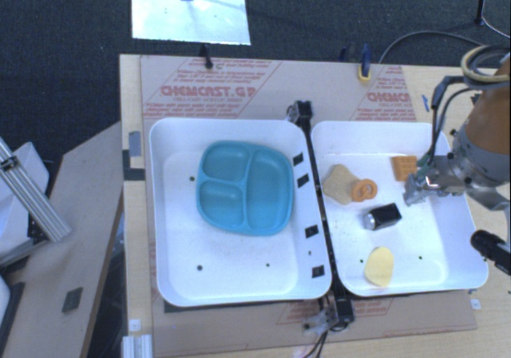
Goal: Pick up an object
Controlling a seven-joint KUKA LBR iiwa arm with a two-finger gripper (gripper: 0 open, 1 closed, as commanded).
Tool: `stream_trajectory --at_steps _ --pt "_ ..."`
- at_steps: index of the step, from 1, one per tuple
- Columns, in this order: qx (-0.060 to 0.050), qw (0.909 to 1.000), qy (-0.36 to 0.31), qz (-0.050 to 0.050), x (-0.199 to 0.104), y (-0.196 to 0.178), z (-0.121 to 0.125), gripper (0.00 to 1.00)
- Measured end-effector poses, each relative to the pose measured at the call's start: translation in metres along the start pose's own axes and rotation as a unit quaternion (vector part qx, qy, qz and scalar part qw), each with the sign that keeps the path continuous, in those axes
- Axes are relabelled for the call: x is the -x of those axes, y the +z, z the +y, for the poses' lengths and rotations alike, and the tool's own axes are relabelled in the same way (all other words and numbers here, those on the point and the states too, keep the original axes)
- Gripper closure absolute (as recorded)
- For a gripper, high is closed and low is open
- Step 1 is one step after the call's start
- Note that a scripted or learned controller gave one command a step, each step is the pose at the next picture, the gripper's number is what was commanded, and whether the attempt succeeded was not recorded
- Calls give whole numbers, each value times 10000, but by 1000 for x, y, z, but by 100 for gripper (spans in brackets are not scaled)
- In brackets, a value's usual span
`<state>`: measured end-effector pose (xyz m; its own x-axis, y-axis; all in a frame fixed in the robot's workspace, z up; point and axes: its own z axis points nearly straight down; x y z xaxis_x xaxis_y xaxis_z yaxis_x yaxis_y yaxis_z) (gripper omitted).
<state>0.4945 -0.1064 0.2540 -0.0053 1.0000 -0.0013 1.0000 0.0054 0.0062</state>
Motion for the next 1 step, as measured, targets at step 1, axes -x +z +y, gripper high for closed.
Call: stream_trajectory --at_steps 1 --pt "-15 10000 3 3 0 -9 1 100"
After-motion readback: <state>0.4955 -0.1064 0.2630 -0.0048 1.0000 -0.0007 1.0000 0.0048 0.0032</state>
